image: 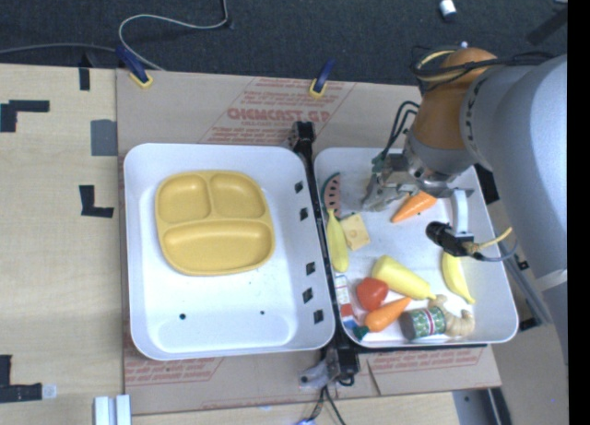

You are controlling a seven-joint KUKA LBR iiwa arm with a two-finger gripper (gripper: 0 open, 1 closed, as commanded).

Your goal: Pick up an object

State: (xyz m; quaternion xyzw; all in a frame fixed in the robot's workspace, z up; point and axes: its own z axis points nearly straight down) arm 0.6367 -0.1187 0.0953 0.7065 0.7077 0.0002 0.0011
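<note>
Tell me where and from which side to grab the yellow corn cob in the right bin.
Grip the corn cob across its thick middle, coming straight down from above. It lies flat and slanted, tapering toward its lower-right end, so the fingers should probably close across its width. The tomato and carrot crowd its lower side; the upper side looks freer.

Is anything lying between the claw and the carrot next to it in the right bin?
Nothing visible does. The claw sits low in the right bin, and the carrot lies just beside it on bare bin floor. The cheese wedge lies nearer the camera, off that line.
</note>
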